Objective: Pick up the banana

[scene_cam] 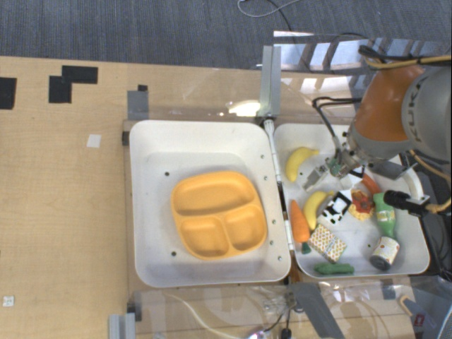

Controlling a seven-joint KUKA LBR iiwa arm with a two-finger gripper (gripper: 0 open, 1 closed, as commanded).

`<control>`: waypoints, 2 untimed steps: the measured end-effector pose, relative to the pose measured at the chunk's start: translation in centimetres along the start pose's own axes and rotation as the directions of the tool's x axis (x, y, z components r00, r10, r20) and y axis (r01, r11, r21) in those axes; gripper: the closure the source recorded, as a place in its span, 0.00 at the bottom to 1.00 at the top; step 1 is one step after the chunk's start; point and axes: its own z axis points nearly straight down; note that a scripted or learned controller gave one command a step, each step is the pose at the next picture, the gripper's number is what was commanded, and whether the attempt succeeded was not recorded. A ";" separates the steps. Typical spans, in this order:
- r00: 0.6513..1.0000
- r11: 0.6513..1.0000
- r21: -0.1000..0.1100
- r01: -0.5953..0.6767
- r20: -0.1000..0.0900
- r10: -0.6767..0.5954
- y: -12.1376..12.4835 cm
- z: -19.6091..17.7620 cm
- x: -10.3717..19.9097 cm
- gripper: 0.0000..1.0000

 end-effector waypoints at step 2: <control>0.868 0.868 -0.005 0.496 0.008 -0.496 6.9 -8.3 0.6 0.00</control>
